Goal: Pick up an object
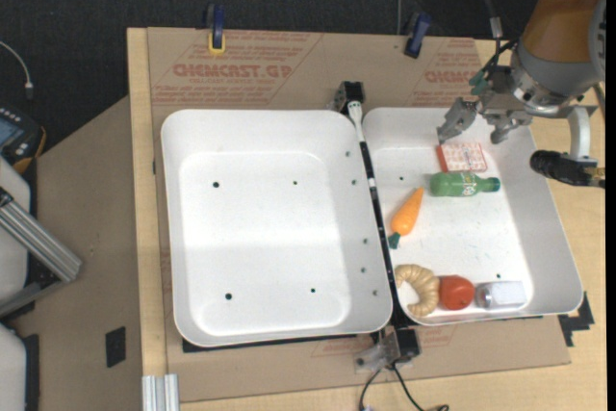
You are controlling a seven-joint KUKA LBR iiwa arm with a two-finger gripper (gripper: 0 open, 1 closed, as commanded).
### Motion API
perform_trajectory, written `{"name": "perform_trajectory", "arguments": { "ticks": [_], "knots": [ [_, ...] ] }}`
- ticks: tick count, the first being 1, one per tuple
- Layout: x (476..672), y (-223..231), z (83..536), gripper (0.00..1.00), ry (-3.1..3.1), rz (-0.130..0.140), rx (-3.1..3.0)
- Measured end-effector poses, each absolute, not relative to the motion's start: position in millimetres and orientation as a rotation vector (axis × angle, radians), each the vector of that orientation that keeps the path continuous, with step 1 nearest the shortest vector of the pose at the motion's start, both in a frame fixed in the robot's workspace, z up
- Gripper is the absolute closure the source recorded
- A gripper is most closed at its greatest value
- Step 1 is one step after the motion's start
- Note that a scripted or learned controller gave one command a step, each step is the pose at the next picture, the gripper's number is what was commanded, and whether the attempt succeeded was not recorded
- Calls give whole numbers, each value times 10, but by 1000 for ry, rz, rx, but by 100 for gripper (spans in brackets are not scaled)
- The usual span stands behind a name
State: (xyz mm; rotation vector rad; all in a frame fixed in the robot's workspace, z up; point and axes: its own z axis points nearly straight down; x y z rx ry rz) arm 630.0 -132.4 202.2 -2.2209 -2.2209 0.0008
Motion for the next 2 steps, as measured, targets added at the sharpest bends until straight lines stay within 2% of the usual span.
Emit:
{"name": "perform_trajectory", "arguments": {
  "ticks": [1, 2],
  "knots": [
    [6086, -1939, 2035, 0, -2218, 3, -2223],
    [6485, -2246, 2039, 0, -2228, -3, -2224]
  ]
}}
